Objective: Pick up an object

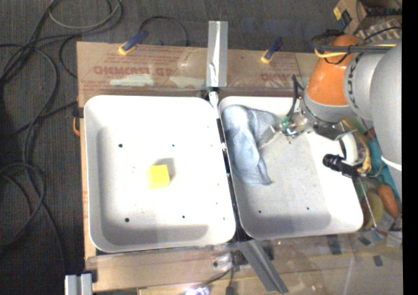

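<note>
Where the tabletop (pixel 88 78) comes nearest you, its front edge carries both white bins, and open room lies mostly in the left bin (pixel 117 222), whose floor holds one small yellow block (pixel 159 175) near the middle, well clear of every wall. You see the block sitting roughly square to the bin walls, with no clear long axis. Beside it, the right bin (pixel 313 215) has a bare floor along its front half. A grey-blue cloth (pixel 247 143) lies crumpled by that bin's left wall, its long axis running front to back. At the cloth's far corner the pincer (pixel 289 128) is down; you cannot tell whether its tips are apart or together. Beyond the bins, brown cardboard covers the tabletop, then dark carpet with loose cables (pixel 72 6).
</note>
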Tool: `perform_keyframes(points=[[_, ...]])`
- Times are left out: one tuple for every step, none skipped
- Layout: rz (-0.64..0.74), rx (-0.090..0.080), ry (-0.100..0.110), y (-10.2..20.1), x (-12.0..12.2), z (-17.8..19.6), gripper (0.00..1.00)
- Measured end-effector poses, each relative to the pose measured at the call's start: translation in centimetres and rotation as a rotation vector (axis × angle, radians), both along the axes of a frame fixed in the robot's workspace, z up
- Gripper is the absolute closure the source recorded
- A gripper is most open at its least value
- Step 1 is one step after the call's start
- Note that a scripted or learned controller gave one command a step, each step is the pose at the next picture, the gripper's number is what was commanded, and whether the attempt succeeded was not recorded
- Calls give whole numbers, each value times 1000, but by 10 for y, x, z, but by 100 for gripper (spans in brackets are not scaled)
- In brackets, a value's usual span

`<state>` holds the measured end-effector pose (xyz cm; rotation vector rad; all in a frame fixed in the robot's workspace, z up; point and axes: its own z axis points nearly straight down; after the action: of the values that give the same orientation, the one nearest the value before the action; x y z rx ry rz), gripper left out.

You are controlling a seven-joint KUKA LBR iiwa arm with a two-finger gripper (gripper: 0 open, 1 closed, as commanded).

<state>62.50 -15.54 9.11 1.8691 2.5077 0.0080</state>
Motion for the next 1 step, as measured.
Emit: perform_keyframes(points=[[45, -3, 11, 29, 45, -1, 0]])
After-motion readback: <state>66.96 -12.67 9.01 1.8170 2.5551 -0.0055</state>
